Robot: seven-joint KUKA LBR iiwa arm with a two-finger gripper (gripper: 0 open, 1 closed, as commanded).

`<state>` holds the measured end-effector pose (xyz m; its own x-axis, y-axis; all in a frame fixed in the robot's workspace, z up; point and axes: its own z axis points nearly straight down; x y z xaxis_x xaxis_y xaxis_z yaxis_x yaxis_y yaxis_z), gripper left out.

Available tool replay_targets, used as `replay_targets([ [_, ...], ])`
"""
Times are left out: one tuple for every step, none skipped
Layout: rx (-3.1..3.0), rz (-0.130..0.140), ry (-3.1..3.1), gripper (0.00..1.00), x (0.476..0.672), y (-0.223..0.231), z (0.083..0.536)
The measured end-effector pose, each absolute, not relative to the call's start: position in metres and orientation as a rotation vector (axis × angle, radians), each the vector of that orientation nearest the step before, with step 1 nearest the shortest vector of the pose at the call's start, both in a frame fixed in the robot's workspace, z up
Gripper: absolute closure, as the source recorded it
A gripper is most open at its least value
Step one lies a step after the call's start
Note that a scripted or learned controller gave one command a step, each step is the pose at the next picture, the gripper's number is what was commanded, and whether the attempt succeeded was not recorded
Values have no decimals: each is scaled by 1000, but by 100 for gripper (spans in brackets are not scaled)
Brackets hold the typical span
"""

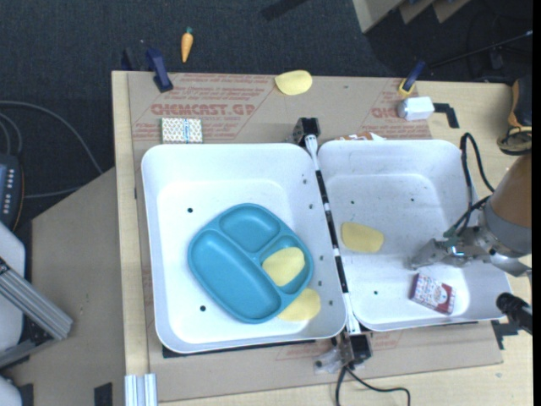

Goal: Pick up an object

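Left bin (169,227): blue plate (245,260) holding a yellow piece (285,265).
Right bin (397,163): gripper (427,259) near its right edge; red packet (432,293) at the front right corner.

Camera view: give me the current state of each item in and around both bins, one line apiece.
Blue divided plate: flat in left bin.
Yellow piece: in plate's compartment.
Yellow piece: beside plate's edge, on left bin floor.
Yellow piece: loose in right bin.
Red packet: flat in right bin, ungrasped.
Yellow piece: on bench behind the bins.
Gripper: low over right bin, above packet.
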<state>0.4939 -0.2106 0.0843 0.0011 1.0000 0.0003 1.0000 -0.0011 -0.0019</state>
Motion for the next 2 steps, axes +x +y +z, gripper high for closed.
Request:
replay_targets([
  [-2220, -2, -2224, 0, 521, -132, 173],
  [-2220, -2, -2222, 0, 548, -94, 85],
])
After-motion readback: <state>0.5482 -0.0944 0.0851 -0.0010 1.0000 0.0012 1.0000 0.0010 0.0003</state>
